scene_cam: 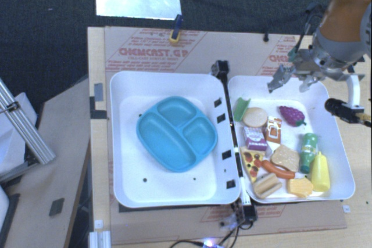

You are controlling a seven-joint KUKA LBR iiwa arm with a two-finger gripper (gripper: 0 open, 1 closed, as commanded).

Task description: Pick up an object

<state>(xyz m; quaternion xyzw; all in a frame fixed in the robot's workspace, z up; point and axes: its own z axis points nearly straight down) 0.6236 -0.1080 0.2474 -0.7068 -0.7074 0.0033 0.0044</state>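
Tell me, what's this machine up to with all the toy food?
A robot arm reaches in from the right, and its gripper hangs open above the far end of the right bin, holding nothing. That bin holds play food: purple grapes, a yellow bottle, a green bottle, a hot dog and more. The left bin holds a blue divided plate. Nothing has been picked up yet.

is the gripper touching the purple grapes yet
Apart. The camera view shows bare white bin floor between the gripper, raised over the right bin's far edge, and the purple grapes.
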